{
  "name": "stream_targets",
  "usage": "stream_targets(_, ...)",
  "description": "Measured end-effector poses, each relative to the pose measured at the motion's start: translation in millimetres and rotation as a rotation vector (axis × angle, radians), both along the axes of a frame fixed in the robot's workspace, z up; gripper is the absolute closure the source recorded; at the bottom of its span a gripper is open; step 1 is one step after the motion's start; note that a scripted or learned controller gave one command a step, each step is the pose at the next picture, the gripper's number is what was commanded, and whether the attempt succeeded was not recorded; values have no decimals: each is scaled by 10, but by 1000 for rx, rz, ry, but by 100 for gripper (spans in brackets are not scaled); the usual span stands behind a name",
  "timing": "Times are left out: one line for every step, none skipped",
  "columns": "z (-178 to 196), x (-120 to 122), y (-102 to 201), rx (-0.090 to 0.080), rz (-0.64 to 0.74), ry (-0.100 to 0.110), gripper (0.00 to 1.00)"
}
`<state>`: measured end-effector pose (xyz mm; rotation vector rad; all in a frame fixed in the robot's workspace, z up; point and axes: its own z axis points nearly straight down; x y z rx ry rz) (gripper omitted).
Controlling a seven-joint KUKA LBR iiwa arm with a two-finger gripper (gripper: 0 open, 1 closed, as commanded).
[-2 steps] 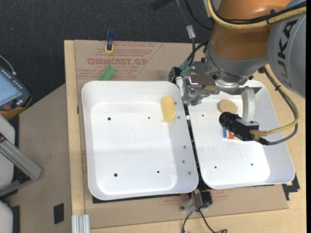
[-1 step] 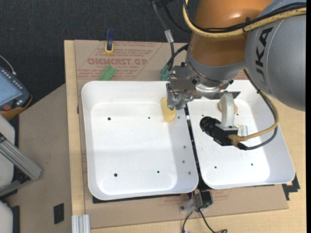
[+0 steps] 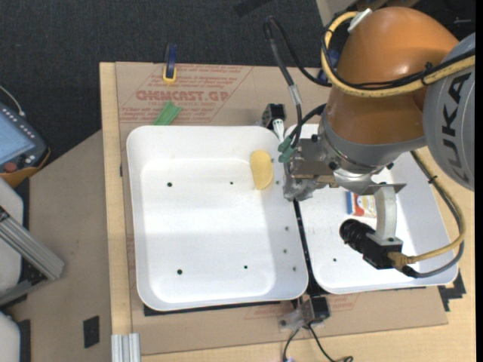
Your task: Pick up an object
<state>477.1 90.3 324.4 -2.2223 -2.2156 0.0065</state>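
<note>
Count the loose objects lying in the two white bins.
2 in sight. A yellow piece lies in the left bin, by its right wall. A red, white and blue packet lies in the right bin, partly under the arm, which may hide more.

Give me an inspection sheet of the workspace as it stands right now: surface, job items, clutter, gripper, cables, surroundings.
Surface: brown cardboard sheet under two shallow white bins, left bin and right bin.
Job's things: pale yellow oblong object near the left bin's far right edge; small red, white and blue item in the right bin, partly hidden by the arm.
Clutter: green strip and yellow-and-blue clamp on the cardboard.
Gripper: gripper hangs over the seam between the bins, beside the yellow object; the arm covers much of it.
Cables: black cable and yellow hose along the arm.
Surroundings: dark floor.
</note>
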Motion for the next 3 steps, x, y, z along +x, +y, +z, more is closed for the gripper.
stream_targets(14, 23, -751, -1, -5, -4, 100)
stream_targets(165, 263, -256, 1, 8, -10, 100)
stream_targets(667, 259, 231, 3, 9, -12, 100)
